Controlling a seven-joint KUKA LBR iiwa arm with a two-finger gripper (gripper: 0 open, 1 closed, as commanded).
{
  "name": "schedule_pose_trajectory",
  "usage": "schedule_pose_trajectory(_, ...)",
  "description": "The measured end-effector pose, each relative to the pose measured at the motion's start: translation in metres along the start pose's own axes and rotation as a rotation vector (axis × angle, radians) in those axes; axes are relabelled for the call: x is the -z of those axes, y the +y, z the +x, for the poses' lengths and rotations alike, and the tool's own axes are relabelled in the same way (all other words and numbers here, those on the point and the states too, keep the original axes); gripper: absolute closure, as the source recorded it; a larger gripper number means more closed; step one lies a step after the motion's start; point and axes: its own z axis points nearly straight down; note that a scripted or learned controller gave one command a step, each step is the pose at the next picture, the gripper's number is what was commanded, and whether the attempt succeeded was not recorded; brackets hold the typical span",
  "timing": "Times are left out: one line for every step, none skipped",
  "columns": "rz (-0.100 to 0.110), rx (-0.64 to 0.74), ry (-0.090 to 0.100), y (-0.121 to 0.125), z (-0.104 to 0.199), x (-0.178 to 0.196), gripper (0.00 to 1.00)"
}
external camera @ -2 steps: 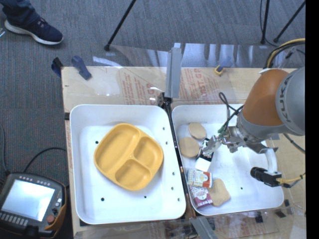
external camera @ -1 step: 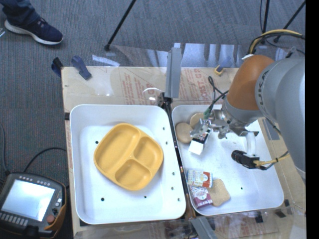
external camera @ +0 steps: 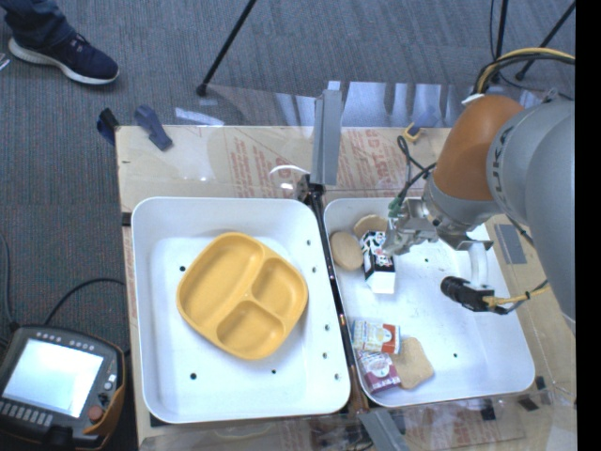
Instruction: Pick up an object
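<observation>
Left bin [external camera: 150, 252]: shallow white plastic, beside the right one.
Floor: grey carpet [external camera: 56, 177], dark blue sneaker [external camera: 66, 54], black tripod leg [external camera: 230, 36].
Lower left: handheld pendant with lit screen [external camera: 56, 379].

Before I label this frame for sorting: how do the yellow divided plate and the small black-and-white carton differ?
The yellow divided plate lies flat in the left bin; the black-and-white carton is in the right bin. The plate is far broader and one colour; the carton is small, boxy and printed. The plate lies alone with the gripper far off; the carton sits beside tan pieces, right at the gripper. Both rest on white bin floors.
</observation>
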Motion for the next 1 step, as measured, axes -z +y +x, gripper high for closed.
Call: schedule_pose_trajectory(0.001, -0.001, 0.000, -0.0004, -0.0003, -0.0004, 0.00)
